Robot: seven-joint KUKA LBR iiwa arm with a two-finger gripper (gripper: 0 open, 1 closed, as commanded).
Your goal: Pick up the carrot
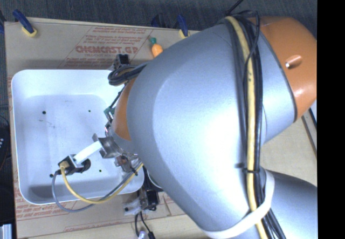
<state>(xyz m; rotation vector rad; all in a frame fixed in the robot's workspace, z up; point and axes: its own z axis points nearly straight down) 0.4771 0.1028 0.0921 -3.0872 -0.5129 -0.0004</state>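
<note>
The carrot (pixel 156 48) is a small orange piece with a green top. It peeks out at the back, just past the upper edge of my arm and near the far right corner of the left bin (pixel 32 124). I cannot tell whether it lies in the right bin or on the board between the bins. My gripper (pixel 119 156) hangs low over the right side of the left bin, well in front of the carrot and apart from it. Most of it is hidden under my wrist.
My grey arm (pixel 215 124) with its orange band covers the whole right bin. The bins rest on brown cardboard (pixel 102 43) with red print, held by blue clamps (pixel 25 22) at the back. A loose cable loop (pixel 121 73) sits at the left bin's far rim.
</note>
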